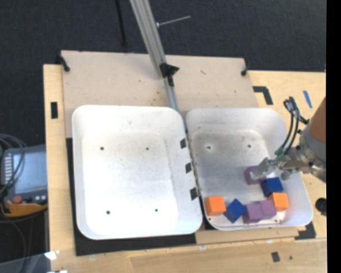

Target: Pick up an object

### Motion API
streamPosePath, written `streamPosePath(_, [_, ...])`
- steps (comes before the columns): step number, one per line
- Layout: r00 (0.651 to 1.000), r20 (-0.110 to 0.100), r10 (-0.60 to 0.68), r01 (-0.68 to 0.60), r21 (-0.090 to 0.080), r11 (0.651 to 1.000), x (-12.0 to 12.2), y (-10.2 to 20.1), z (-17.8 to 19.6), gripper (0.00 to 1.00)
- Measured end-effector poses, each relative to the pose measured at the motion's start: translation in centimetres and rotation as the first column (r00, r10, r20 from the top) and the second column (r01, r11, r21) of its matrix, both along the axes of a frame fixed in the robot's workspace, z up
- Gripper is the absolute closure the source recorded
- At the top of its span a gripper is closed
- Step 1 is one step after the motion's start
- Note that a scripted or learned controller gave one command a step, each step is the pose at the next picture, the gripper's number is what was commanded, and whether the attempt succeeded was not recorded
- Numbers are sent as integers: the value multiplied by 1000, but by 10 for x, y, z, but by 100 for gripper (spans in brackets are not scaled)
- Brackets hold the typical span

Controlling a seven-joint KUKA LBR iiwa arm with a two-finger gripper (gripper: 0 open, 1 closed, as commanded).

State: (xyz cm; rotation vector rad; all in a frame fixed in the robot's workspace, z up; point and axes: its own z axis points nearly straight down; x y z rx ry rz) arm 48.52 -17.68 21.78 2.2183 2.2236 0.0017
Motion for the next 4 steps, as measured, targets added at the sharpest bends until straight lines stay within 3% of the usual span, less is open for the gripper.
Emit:
streamPosePath(1, [1000, 1, -4, 4, 0, 1000, 0, 0, 0, 0])
streamPosePath(2, [1000, -5, -4, 4, -1, 1000, 7, -8, -53, 0])
streamPosePath(3, [1000, 11, -7, 7, -7, 1000, 21, -10, -94, 0])
streamPosePath(4, [1000, 22, -5, 5, -8, 1000, 24, -10, -92, 0])
